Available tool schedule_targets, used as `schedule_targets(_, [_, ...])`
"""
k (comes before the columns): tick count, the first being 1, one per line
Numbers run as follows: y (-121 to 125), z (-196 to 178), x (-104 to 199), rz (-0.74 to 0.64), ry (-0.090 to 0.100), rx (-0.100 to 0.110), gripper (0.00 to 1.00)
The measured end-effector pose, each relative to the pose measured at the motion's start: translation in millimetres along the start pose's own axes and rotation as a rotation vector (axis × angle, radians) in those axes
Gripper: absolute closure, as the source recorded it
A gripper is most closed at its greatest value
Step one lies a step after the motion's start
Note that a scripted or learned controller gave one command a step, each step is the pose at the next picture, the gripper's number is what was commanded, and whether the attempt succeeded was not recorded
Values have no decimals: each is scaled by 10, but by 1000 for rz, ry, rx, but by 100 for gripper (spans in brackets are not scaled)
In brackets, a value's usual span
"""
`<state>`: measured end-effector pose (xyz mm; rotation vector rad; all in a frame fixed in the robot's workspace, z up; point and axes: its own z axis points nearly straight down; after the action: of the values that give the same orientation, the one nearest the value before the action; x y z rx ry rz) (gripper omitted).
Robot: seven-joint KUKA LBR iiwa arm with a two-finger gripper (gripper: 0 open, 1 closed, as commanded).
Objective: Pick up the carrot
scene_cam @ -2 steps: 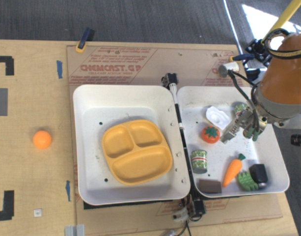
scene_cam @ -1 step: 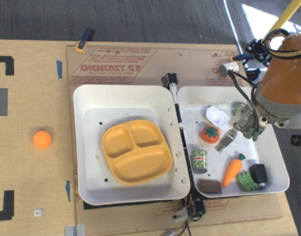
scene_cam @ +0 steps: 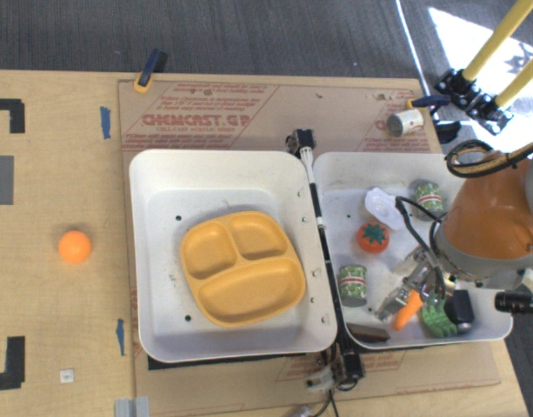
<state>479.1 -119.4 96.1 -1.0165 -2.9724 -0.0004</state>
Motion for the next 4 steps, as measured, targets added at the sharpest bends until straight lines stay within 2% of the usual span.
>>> schedule_targets(1, [12, -105, -11, 2, -5, -3, 100])
schedule_targets(2, [368, -1514, -85, 102, -4, -2, 100])
schedule_targets(3, [366, -1509, -83, 102, -3, -2, 0])
schedule_targets(4, [-7, -53, -166, 50, 1, 1, 0])
